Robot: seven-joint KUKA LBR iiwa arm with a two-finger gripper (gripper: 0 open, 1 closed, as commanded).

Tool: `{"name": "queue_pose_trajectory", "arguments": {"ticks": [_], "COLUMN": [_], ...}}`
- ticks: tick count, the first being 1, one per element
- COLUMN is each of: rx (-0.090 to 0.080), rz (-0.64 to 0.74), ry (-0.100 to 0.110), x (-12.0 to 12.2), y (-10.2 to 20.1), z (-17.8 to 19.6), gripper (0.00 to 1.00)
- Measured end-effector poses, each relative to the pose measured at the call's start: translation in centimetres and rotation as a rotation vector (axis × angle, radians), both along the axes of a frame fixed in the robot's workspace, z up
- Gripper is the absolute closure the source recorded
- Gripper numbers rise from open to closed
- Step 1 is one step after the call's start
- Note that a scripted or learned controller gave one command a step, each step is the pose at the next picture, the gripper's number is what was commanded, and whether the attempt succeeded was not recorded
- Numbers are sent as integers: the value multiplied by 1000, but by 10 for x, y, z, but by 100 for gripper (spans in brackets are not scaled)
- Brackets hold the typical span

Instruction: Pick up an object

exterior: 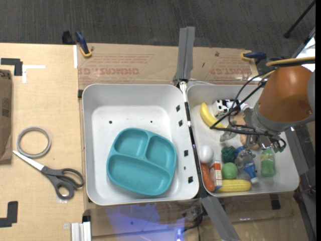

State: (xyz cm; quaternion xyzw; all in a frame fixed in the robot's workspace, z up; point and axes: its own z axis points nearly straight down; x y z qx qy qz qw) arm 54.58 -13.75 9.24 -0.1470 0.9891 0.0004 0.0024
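Observation:
The right bin [288, 182] holds several small objects. Among them are a yellow banana [206, 114], a white egg [206, 153], a green ball [229, 170], a corn cob [232, 186], a green bottle [268, 163] and a black-and-white toy [223, 106]. An orange carrot [207, 177] and a small red-and-white box [216, 173] lie by the bin's left wall. My gripper [247, 152] hangs under the orange band [286, 95], low in the middle of this bin, over a dark green item [229, 151] and a blue item [250, 170]. Cables and the wrist hide what lies beneath it.
The left bin [95, 104] holds a teal divided plate [142, 161]. On the bench to the left lie scissors [55, 175] and a tape roll [33, 141]. A grey divider bar [185, 54] rises between the bins at the back.

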Motion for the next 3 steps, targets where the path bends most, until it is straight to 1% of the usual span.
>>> {"name": "queue_pose_trajectory", "arguments": {"ticks": [1, 2, 3], "rx": [-2, -8, -8], "rz": [63, 100, 189], "ry": [-6, -30, -31], "x": [-40, -49, -49], "y": [6, 15, 15], "z": [2, 7, 7], "gripper": [0, 0, 0]}}
